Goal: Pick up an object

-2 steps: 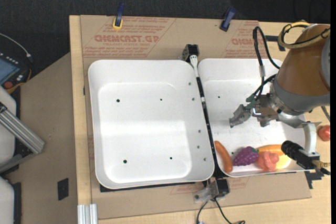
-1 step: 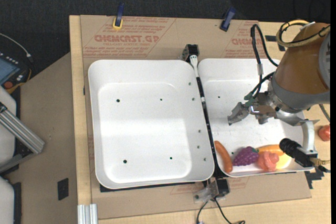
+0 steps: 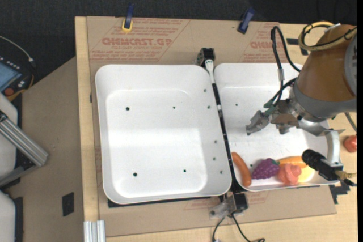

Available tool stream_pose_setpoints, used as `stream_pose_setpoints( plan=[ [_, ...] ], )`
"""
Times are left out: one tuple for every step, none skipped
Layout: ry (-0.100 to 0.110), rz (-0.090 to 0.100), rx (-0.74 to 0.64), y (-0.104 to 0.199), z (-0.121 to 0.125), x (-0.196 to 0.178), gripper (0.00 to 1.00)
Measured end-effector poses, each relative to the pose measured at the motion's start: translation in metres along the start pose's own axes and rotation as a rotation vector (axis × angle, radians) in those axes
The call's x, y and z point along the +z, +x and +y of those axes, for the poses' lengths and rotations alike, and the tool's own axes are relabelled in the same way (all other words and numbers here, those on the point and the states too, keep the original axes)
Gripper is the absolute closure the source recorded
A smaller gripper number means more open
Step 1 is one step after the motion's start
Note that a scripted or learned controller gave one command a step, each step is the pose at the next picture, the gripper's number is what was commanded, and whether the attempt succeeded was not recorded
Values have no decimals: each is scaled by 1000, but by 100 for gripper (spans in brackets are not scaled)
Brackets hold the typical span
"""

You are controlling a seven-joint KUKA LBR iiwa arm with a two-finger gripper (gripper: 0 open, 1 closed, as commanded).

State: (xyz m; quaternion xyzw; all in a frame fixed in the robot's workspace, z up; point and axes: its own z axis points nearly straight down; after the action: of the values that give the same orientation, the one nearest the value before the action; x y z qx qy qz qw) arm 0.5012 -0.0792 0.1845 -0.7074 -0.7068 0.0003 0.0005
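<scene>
Purple grapes (image 3: 265, 168) sit in the right bin's (image 3: 244, 88) near edge, between the sausage (image 3: 241, 169) and strawberry (image 3: 288, 173), just below the gripper (image 3: 256, 123), which hangs spread and holds nothing over bare floor.

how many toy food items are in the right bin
4 that I can make out, all along the near edge of the right bin: a sausage, purple grapes, an orange-red piece and a yellow piece. The arm may hide more.

light: bright, even | bins (image 3: 113, 122): glare-washed | shadows: soft | focus: slightly soft
</scene>
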Motion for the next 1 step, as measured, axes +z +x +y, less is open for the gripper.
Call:
stream_pose_setpoints(
  plan=[
    [0,0,0,0,0,0,0]
  ],
)
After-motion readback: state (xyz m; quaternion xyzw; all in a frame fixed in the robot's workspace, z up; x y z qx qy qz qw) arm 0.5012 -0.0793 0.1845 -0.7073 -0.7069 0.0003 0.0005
